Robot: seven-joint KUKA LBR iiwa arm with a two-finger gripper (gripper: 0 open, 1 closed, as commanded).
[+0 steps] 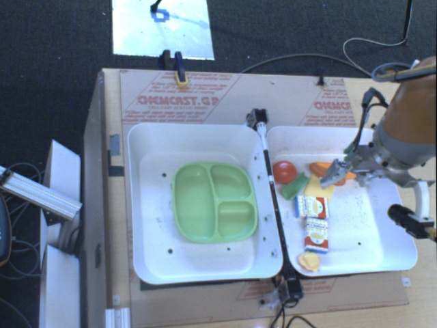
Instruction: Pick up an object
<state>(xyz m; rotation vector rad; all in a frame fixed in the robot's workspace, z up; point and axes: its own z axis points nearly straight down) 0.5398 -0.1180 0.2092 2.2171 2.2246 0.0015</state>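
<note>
Gripper (334, 174) sits low in the right bin (392, 255), at its upper middle, arm coming in from the right. Tip is a dark grey blob over the carrot; whether it is spread or pinched, cannot tell from this slant. Nothing visibly between the tips, so no hold claimed.

Nearest thing: carrot (321, 167), orange, directly under or touching the tip, long axis roughly left-right, poking out left of the tip. Just below the tip, a yellow block (315, 189). Left of it, a green piece (292, 187) tilted on a diagonal, and a red tomato (285, 171) near the bin's left wall. Further down, two small printed boxes (314, 208) and (316, 236) in a column, then a yellow chip (308, 262) at the bottom edge.

Left bin (153, 149) holds a green tray (214, 201) with three compartments, well apart from the tip.

Judgement: the carrot is the likely target. Its axis runs across, so the closing line should run up-down in the view. Risk: the yellow block crowds the lower side and may get nudged or caught.
</note>
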